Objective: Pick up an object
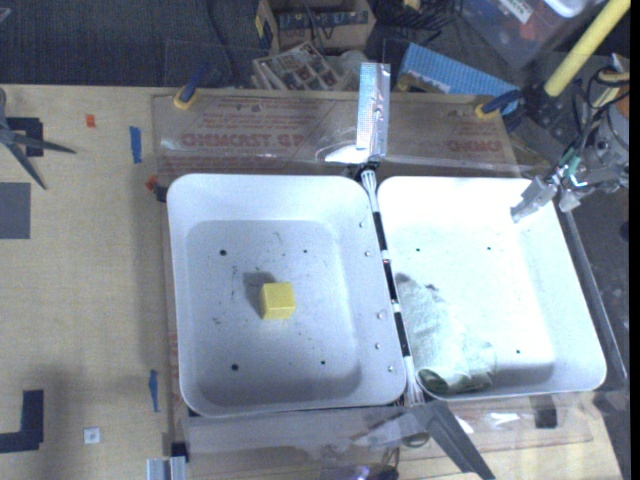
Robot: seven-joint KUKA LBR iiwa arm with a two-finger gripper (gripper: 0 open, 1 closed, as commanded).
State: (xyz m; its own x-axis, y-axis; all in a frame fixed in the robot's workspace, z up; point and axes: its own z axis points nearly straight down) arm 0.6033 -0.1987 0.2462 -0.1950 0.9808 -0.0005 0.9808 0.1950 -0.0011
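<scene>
Bench (pixel 80 268) made of pale wood holds two white bins side by side. The left bin (pixel 200 208) has one small yellow block (pixel 278 300) lying near the middle of its floor, with nothing touching it. The right bin (pixel 560 298) has a rolled grey cloth (pixel 440 343) lying along its left wall, down to the near corner. The gripper (pixel 535 200) hangs at the far right edge of the right bin, well apart from both things, and holds nothing. It is too small and blurry here to tell how it is set. The cloth looks soft and floppy, so it would likely sag and slip if pinched at one end; a pinch across the fat middle of the roll seems best. The block looks hard, light and square, so I think it is the easier pick. Its flat sides give good places to squeeze, one on each side. It sits turned a little, so the gripper may need to turn to match it.
</scene>
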